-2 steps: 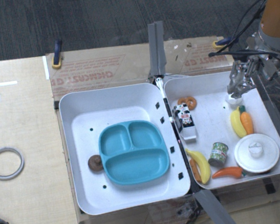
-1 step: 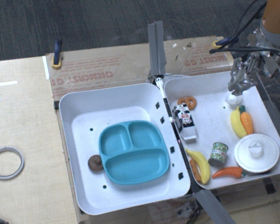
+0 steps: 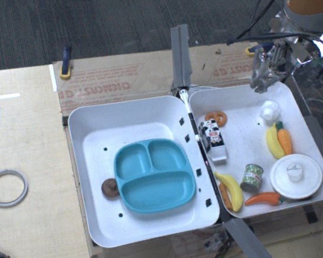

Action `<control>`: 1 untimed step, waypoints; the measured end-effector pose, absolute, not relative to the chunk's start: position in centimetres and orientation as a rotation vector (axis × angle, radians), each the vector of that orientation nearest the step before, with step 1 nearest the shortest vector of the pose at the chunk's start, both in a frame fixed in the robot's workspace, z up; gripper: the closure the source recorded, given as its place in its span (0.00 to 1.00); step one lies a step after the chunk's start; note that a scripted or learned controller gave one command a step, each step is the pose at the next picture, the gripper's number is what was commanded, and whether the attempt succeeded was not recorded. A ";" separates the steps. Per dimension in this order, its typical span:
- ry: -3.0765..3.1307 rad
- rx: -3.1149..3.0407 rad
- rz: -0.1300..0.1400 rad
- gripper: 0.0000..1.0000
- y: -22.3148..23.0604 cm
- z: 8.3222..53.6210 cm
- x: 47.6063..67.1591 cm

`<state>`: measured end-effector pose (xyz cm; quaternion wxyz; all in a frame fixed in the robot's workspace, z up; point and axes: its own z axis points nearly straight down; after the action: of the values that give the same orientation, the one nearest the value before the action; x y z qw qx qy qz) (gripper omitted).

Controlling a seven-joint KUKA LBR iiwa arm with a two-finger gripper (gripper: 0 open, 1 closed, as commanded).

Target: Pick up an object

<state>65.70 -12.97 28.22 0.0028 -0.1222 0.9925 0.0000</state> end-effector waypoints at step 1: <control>3.032 -0.809 0.000 1.00 -21.7 15.4 61.7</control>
<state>61.70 -21.69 15.40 0.0019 -0.2579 0.9662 -0.0001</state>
